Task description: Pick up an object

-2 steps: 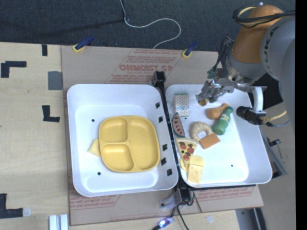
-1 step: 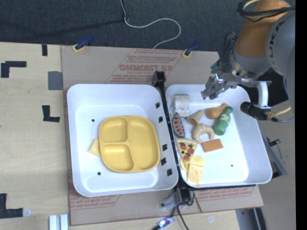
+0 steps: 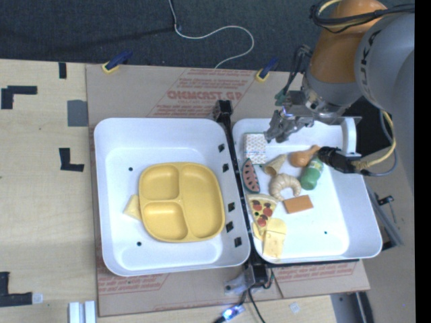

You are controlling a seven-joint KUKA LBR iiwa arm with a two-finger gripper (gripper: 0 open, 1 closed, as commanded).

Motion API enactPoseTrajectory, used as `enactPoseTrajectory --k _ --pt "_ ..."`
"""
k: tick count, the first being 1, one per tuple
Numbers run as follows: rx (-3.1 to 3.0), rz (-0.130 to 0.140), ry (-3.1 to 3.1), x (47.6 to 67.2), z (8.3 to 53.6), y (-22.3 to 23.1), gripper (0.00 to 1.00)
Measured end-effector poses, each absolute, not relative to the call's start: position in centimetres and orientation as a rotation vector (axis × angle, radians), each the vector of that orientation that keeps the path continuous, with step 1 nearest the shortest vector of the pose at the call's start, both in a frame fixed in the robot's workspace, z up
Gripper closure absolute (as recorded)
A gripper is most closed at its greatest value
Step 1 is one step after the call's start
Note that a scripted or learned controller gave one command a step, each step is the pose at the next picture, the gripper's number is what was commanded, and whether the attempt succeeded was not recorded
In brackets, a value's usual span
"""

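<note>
Starting nearest, the cheese slice (image 3: 274,237) and pizza slice (image 3: 262,210) lie at the right bin's (image 3: 350,237) front. Farther back, my gripper (image 3: 279,132) hovers beside the checkered wafer (image 3: 255,145); its state I cannot tell. I should descend squarely over one item.

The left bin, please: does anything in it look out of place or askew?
A pale yellow wedge lies tucked under the left edge of the yellow divided plate in the left bin, only partly showing rather than sitting in a compartment. Otherwise nothing stands out.
</note>
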State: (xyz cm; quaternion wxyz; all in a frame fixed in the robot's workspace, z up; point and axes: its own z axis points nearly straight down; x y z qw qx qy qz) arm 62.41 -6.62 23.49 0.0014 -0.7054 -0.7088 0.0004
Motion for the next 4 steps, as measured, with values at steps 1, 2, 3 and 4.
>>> enactPoseTrajectory --k 1,2,3,4 --pt "-2.216 0.004 -2.224 61.3 22.1 -1.6 1.00" --pt "-2.215 0.005 -2.224 59.3 21.2 3.3 1.00" --pt "-2.214 0.003 -2.225 57.1 22.9 7.9 1.00" --pt "-2.217 0.004 -2.223 57.6 22.1 8.7 1.00"
